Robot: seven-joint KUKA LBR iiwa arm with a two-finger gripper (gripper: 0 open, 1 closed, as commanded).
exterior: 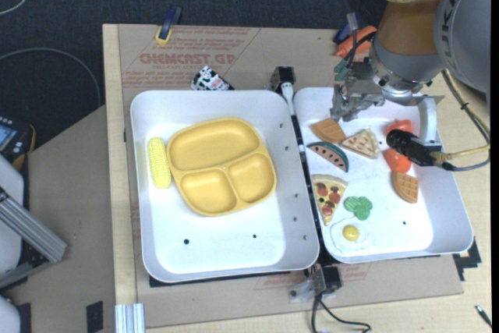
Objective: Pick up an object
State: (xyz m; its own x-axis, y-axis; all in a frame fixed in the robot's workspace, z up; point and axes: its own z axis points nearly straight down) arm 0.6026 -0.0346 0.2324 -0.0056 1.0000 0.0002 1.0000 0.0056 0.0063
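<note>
My gripper hangs over the back left corner of the right bin, just above a tan toast piece. It is open, with nothing between its fingers. Next to the toast lie a triangular waffle wedge and a watermelon slice. Nearer the front are a pizza slice, a green broccoli and a fried egg. A waffle cone and red pieces lie to the right, under a black cable.
The left bin holds a yellow divided plate and a corn cob. The arm's grey and orange body looms over the right bin's back edge. Clips and small parts sit on the cardboard behind the bins.
</note>
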